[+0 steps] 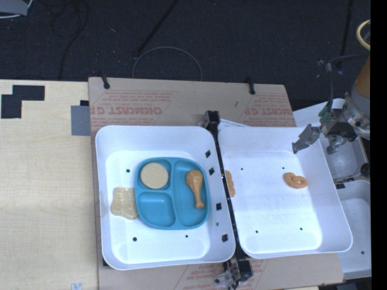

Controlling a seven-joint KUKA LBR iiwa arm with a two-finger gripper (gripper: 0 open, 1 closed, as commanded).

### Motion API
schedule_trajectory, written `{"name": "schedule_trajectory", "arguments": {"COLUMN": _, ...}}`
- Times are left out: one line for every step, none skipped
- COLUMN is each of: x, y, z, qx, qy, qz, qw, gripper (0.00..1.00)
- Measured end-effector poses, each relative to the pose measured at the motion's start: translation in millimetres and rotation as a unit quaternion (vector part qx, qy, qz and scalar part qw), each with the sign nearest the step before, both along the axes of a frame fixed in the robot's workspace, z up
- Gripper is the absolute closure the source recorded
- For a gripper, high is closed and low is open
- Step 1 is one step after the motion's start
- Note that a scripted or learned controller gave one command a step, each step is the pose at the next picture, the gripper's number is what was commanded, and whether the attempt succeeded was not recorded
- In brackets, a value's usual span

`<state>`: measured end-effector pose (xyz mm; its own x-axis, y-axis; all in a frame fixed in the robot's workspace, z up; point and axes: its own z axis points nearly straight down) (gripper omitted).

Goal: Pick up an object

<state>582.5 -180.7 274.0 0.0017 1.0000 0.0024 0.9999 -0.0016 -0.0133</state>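
Pretzel (295, 180): small tan twisted piece, lying flat on the floor of the right bin (266, 246), in its upper right part, near the right wall. Nothing touching it.
Hand (311, 136): at the right bin's upper right corner, over the rim, above and to the right of the pretzel, well apart from it. Nothing between the fingers. Fingers apart or together: cannot tell, too dark and small.
Arm (361, 86): comes in from the right edge, grey with an orange band showing.
Left bin (115, 246): holds a blue tray (163, 213) with three compartments, roughly centred.
Round cracker (153, 175): in the tray's upper left compartment.
Drumstick (196, 186): in the tray's right compartment, thick end up, bone end down.
Toast (124, 202): pale piece on the bin floor, touching the tray's left edge.
Second tan piece (229, 183): against the right bin's left wall, just beside the divider; partly hidden, kind unclear.
Surface (42, 198): light wood, with brown cardboard (181, 101) under both bins.
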Motion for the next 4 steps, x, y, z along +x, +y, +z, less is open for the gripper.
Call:
{"name": "schedule_trajectory", "arguments": {"x": 2, "y": 0, "z": 7, "qx": -0.0013, "qy": -0.006, "qz": 0.001, "qw": 1.0, "gripper": 0.0}}
{"name": "schedule_trajectory", "arguments": {"x": -1, "y": 1, "z": -58, "qx": -0.0001, "qy": -0.002, "qz": 0.001, "qw": 1.0, "gripper": 0.0}}
{"name": "schedule_trajectory", "arguments": {"x": -1, "y": 0, "z": -102, "qx": -0.0003, "qy": -0.003, "qz": 0.0, "qw": 1.0, "gripper": 0.0}}
{"name": "schedule_trajectory", "arguments": {"x": 2, "y": 2, "z": -146, "qx": -0.0003, "qy": -0.004, "qz": 0.0, "qw": 1.0, "gripper": 0.0}}
